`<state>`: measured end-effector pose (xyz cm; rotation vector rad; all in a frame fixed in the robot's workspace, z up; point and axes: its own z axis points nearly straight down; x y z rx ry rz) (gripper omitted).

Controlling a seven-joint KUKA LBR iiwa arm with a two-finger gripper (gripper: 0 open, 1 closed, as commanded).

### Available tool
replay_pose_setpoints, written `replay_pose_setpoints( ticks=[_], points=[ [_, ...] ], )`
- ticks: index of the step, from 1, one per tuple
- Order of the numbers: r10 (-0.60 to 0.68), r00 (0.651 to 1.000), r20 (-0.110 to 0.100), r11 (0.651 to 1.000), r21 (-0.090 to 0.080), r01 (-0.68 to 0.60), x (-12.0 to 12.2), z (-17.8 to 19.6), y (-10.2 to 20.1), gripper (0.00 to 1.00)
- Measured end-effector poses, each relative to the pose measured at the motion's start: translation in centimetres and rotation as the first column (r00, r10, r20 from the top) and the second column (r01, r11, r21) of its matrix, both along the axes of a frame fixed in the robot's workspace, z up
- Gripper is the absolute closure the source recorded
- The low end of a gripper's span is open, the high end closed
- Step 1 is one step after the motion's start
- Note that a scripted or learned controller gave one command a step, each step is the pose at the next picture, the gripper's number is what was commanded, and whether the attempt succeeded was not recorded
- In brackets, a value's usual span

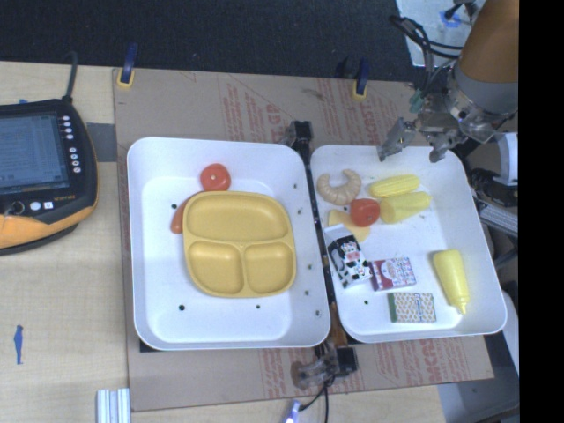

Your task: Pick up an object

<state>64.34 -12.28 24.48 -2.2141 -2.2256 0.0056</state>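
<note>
My gripper hangs open over the far edge of the right bin, with nothing between its fingers. Just below it in that bin lie two yellow corn cobs, a tan croissant-like piece and a red tomato. Further forward are a black-and-white cow-print carton, a red packet, a patterned packet and a yellow squeeze bottle. The left bin holds a yellow divided plate and a red tomato.
A tablet in an orange case lies on the bench at the left. Clamps hold the cardboard sheet at the back. Cables and the arm's body crowd the upper right corner.
</note>
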Motion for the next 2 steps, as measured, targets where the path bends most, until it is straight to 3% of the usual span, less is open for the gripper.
replay_pose_setpoints(
  ticks=[1, 2],
  points=[
    [0.000, 1.000, -0.003, 1.000, 0.000, 0.000, -4.6, -12.5, 2.2, 0.00],
    [0.001, 1.000, -0.001, 1.000, -0.001, -0.001, -0.7, -15.3, 2.5, 0.00]
  ],
)
